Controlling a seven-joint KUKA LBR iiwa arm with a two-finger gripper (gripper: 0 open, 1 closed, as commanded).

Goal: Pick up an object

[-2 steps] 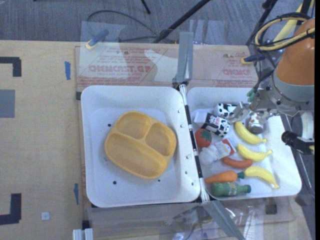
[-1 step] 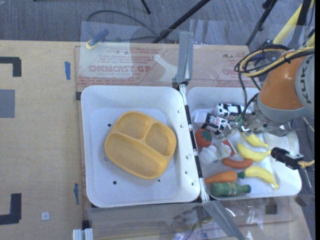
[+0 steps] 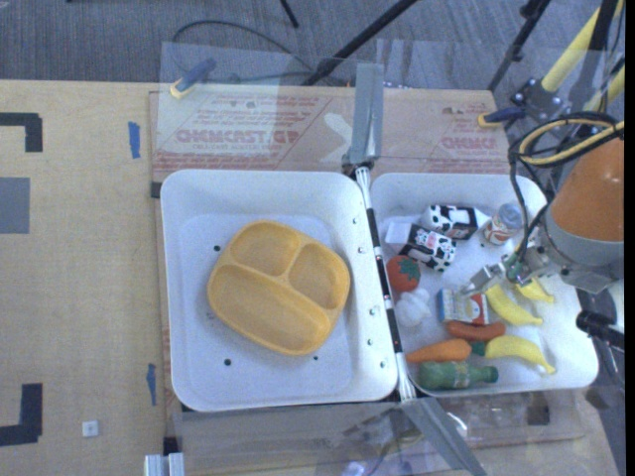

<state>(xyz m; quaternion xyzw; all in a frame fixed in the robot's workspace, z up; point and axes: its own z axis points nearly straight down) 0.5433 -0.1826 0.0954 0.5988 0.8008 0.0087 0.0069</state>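
Here, jaws (image 3: 501, 271) low over crowded right bin (image 3: 573, 360), near far-right rim; opening unclear.

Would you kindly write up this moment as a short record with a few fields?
left bin: holds a yellow divided plate
right bin: toy food clutter, including a carrot, a green bottle, a banana and a black-and-white cow toy
arm: reaches in from the right, orange band above the wrist
gripper: low over the right bin, above the clutter
task state: nothing visibly held yet
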